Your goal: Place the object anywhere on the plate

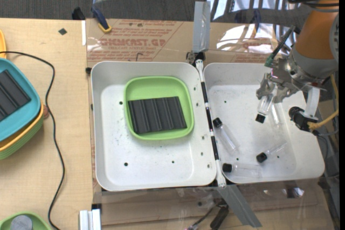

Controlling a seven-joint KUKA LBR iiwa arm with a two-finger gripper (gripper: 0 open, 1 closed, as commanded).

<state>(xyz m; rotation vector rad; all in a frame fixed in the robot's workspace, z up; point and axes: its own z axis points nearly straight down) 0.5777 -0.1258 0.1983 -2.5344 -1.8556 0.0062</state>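
Hand (268,100) hangs over right bin (237,78), fingers closed on a clear tube w/ black cap (263,111) (cap end down). Green plate (159,107) sits in left bin (108,132), well apart.

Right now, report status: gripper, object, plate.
Gripper over right bin, a clear tube with black cap between its fingers. Green plate in left bin, black ridged mat on it.

green plate (183,89), white bins (108,159), orange-banded arm (318,35)
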